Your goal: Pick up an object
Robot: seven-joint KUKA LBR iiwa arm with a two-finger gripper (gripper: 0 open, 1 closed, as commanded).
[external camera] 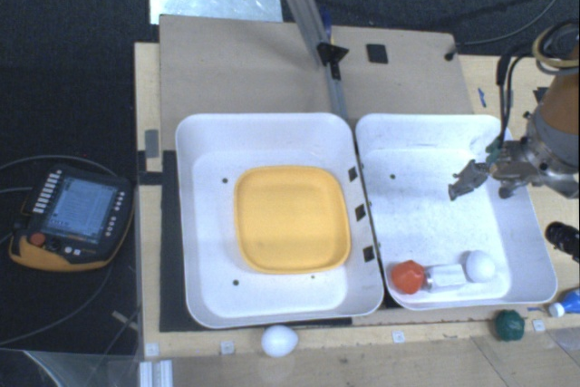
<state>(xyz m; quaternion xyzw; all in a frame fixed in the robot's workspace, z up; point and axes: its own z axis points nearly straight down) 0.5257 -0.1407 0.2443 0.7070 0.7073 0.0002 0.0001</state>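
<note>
The bench (399, 77) carries two shallow white bins side by side. The left bin (204, 195) holds a square yellow plate (292, 218) with rounded corners, lying flat near its middle. In the right bin (426, 204), along the near wall, lies a white cylinder (446, 275) with an orange-red ball (408, 276) at one end and a white ball (479, 266) at the other, the three touching in a row. The gripper (464, 183) hangs over the right bin's far right part, well apart from that row; whether its dark fingers (471, 175) are apart or together cannot be told. A white egg-shaped object (279, 340) and a dark green ball (508, 324) rest on the bench just outside the bins.
</note>
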